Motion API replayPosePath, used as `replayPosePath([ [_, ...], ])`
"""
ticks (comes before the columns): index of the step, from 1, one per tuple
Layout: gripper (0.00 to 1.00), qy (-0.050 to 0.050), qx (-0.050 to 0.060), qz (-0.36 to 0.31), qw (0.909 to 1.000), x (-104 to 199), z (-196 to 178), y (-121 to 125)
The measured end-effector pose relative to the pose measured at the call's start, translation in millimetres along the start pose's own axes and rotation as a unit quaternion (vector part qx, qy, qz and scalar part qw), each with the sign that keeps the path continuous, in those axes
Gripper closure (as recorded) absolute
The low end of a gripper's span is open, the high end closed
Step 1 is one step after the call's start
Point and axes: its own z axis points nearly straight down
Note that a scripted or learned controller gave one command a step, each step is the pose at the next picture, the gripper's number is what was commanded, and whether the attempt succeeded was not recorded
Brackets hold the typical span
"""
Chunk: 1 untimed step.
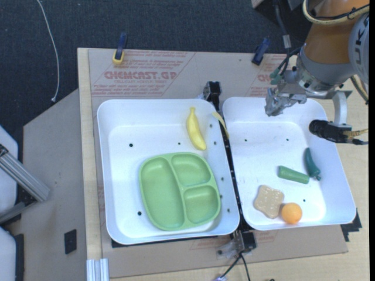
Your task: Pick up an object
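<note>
Two white bins sit side by side on a brown board.

Left bin (111, 157): a green divided plate (179, 190) lies flat toward the near side. A yellow banana (195, 130) lies on the bin floor just beyond it, close to the right wall, apart from the plate.

Right bin (258, 151): four things, all toward the near right. A green stick (293, 175) lies flat; a darker green pepper-like piece (312, 163) lies just to its right against the wall. Nearer, a tan cracker (268, 201) touches an orange ball (291, 213) on its right.

The arm comes in from the far right. The gripper (281, 105) hangs over the far edge of the right bin, well apart from all four things, nothing seen in it. Finger spacing: cannot tell from here.
</note>
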Motion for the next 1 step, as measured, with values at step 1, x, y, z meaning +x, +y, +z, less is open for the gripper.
replayPosePath([
  [1, 1.00, 0.001, 0.003, 0.001, 1.0000, 47.2, 10.8, -1.7],
])
